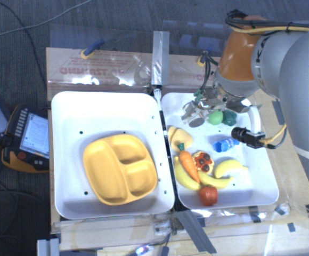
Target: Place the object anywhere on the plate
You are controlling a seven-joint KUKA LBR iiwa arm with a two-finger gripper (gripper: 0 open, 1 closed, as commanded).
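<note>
The yellow plate [121, 168], divided into compartments, lies in the left bin [69, 111], slightly toward the near side, with nothing on it. The right bin [261, 193] holds all the loose items. At its far end sits a green round object [215, 117] with a darker green piece [229, 117] touching it on the right. A blue object [225, 144] lies near the bin's middle. Toward the near left are a pale pear-like fruit [180, 138], an orange carrot [188, 165] lying across a yellow banana [184, 178], a small red-and-orange item with dark spots [202, 161], a second banana [228, 168] to its right, and a red fruit [209, 195] nearest the front edge. The arm [271, 41] enters from the right, its orange band above the far end of the right bin. The gripper [197, 111] hangs low over that far end, just left of the green round object. Its metal fingers are seen at a poor angle; they appear parted with nothing between them, though that reading is not certain. No item is seen lifted from the bin.
</note>
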